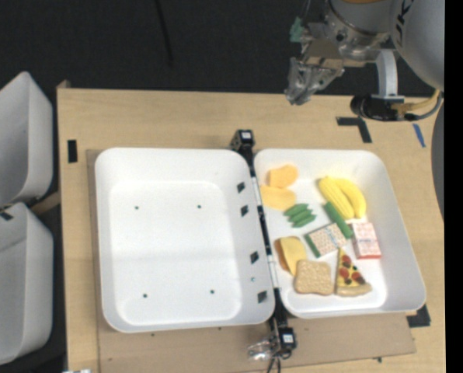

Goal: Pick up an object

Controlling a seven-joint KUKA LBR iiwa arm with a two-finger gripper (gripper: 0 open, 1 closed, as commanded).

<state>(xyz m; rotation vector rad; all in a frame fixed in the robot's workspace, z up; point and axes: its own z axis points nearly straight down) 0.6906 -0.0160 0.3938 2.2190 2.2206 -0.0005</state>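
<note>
Pincer: we see the pincer (303,90) hanging high over the bench's far edge, well apart from both bins and carrying nothing; whether it is released or clenched, we cannot tell.
Bench: the bench (177,115) is pale wood with black tape marks, which we judge are there to fix where the bins sit.
Left bin: the left bin (107,231) shows us bare white floor with a few small dark dots.
Right bin: the right bin (395,231) holds all the toy food, so we judge any pick must come from here.
Orange pieces: two orange slices (280,186) lie near the inner wall, one just beside the other.
Green pod: a green pod (299,214) sits between the slices and the corn.
Bread: a bread slice (315,277) lies against a yellow wedge (291,253) at the near side.
Corn: a yellow corn cob (342,196) lies slanted, fairly free at its far end, which we judge makes it an easy target.
Pizza: a pizza slice (350,274) touches the bread.
Carton: a small red-and-white carton (365,239) carries print too small for us to read.
</note>
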